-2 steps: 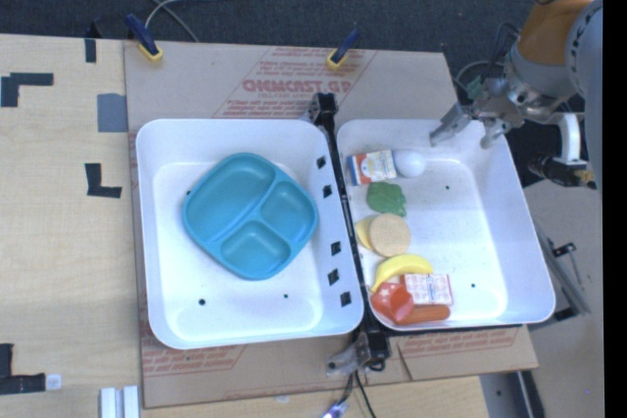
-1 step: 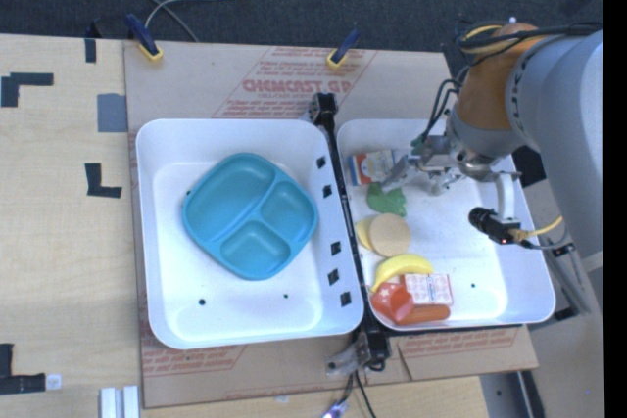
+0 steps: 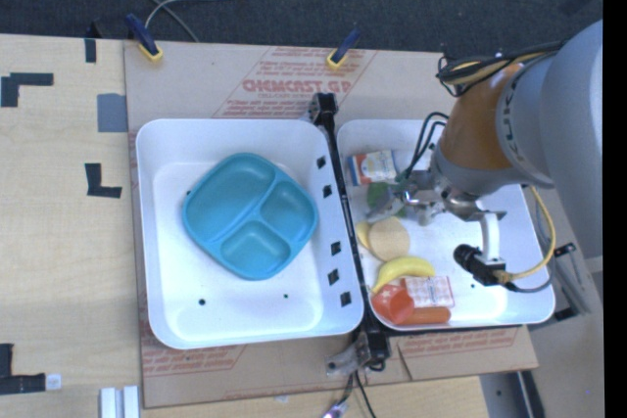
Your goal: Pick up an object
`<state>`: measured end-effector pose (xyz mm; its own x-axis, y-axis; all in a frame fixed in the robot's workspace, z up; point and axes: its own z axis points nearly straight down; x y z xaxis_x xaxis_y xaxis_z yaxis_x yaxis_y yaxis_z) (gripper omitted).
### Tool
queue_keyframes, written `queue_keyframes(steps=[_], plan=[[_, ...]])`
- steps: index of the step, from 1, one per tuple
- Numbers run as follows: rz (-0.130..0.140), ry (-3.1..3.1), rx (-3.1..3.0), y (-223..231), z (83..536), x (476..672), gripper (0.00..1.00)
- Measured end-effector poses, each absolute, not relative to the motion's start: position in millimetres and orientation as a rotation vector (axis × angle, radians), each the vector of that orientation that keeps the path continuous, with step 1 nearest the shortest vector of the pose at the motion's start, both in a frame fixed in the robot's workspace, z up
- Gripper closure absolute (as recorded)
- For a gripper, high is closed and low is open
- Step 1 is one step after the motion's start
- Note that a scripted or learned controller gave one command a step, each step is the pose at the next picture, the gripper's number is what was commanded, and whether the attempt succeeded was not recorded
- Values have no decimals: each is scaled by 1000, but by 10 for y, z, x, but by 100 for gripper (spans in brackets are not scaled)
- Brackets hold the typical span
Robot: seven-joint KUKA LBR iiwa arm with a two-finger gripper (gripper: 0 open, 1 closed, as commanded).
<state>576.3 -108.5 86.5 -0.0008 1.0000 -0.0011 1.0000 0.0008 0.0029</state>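
Cardboard lines the desk under both bins; we cannot tell the hand's state, and it risks nudging the crowded banana in the right bin aside.

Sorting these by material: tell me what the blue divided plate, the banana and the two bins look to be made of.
Blue divided plate: likely moulded plastic, matte, uniform colour with soft rounded ridges. Banana: probably toy plastic, given its even yellow and smooth surface, though real fruit can't be excluded. Left bin and right bin: apparently thin white plastic, slightly glossy, with rounded rims.
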Motion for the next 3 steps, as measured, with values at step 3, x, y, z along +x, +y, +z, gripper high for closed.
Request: queue_keyframes(steps=[3], plan=[[-1,2222,2219,-947,852,6685,0]])
